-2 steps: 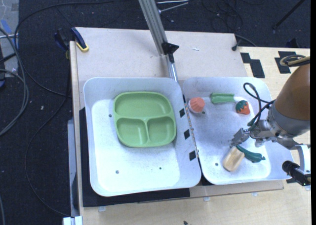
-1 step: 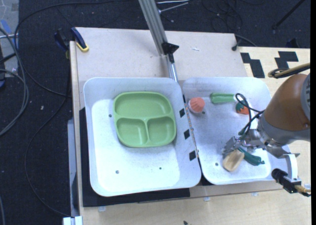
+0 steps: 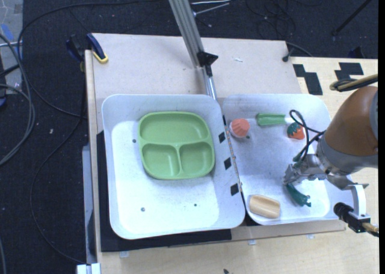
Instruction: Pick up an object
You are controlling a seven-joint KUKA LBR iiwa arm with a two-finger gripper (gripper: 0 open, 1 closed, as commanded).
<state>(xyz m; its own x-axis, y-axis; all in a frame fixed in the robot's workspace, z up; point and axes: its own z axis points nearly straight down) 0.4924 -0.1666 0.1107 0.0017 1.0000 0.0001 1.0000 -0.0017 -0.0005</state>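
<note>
Objects for picking lie in the right bin (image 3: 274,106): an orange ball (image 3: 240,127) near its far left, a green cylinder (image 3: 271,120) just right of the ball, a small orange piece (image 3: 295,132) further right, a tan block (image 3: 264,206) at the near edge, and a teal piece (image 3: 297,194) near the right side. Gripper (image 3: 295,178), reaching in from the right, sits low just above the teal piece; whether its fingers are spread or pressed together cannot be told. Left bin (image 3: 120,207) bears a green divided tray (image 3: 177,145) toward its far side, well apart from the gripper
</note>
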